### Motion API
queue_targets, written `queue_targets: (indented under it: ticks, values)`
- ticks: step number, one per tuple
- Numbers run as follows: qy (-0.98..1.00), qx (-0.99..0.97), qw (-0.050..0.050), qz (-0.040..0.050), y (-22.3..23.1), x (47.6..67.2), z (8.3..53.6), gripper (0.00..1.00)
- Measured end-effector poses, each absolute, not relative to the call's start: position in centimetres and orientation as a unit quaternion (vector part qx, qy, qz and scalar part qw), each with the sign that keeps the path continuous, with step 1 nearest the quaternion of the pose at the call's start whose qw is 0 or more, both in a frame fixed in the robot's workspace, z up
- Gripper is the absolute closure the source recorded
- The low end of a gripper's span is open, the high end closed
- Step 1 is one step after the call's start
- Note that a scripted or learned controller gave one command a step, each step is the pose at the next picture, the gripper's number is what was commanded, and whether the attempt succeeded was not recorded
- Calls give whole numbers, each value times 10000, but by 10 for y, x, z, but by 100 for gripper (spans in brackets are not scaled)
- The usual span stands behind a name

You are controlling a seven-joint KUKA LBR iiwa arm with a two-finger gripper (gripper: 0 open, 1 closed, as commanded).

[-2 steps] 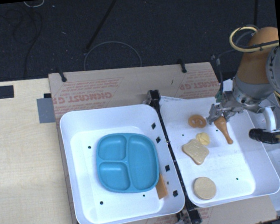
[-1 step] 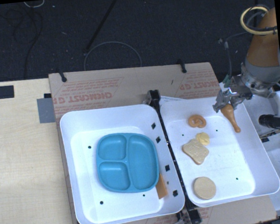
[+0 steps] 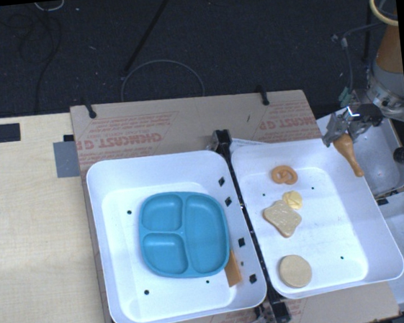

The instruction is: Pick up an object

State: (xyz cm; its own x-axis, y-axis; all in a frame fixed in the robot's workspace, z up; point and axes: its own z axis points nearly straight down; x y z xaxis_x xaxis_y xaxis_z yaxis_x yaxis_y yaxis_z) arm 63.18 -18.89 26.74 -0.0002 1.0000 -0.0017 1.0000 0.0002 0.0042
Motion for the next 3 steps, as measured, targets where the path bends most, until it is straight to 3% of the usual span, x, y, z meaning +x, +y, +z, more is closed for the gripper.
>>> queue_targets:
  ticks: [3]
  values:
    - [7083,7059,-27,-14,-28,605,234,100]
